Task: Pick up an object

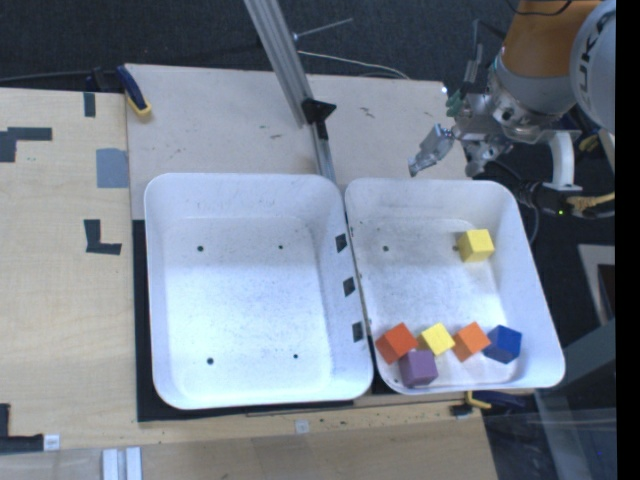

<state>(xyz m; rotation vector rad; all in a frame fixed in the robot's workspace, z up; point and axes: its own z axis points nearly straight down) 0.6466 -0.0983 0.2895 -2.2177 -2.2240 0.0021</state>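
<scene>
My gripper (448,166) hangs over the far rim of the right bin (420,268), at its back edge. Its two fingers stand apart and nothing is between them, so it is open. A yellow cube (475,244) lies alone in the right bin, just below and to the right of the gripper. Along the bin's near edge sits a cluster: an orange cube (397,342), a second yellow cube (437,339), another orange cube (470,341), a blue cube (503,343) and a purple cube (418,367).
The left bin (245,288) adjoins the right one along a shared rim with black marks. A slanted aluminium pole (285,48) rises behind the bins. A blue and yellow clamp (134,92) lies at the bench's far left.
</scene>
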